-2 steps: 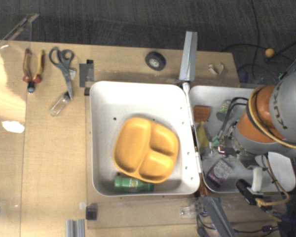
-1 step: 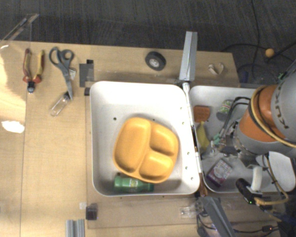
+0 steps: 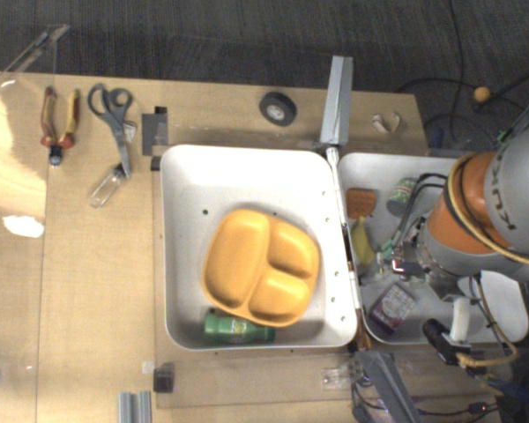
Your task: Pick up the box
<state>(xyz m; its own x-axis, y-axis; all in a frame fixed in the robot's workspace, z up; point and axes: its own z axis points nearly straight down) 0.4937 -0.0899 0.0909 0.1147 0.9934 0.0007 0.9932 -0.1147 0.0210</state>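
The small box [image 3: 391,306], purple and white with a dark printed face, lies tilted in the right bin [image 3: 441,163], near its front left corner and close to the wall shared with the left bin [image 3: 181,236]. The gripper [image 3: 400,263] hangs just above and behind the box, among loose cables, and nothing shows it gripping the box; whether it is released or clenched cannot be told, since the wrist and wiring cover it. The arm [image 3: 511,192] comes in from the right, its orange band [image 3: 463,223] over the middle of the right bin. Further back in that bin lie a brown-orange flat item [image 3: 361,203] by the left wall, a yellow-green object [image 3: 363,241] just in front of it, and a greenish item [image 3: 404,190] partly under the cables. In the left bin a yellow divided plate [image 3: 261,267] with three compartments sits toward the front, and a green can [image 3: 236,328] lies on its side at the front wall, partly under the plate's edge. On the bench behind and to the left are scissors [image 3: 115,122], red-handled pliers [image 3: 58,123] and a roll of black tape [image 3: 278,108].
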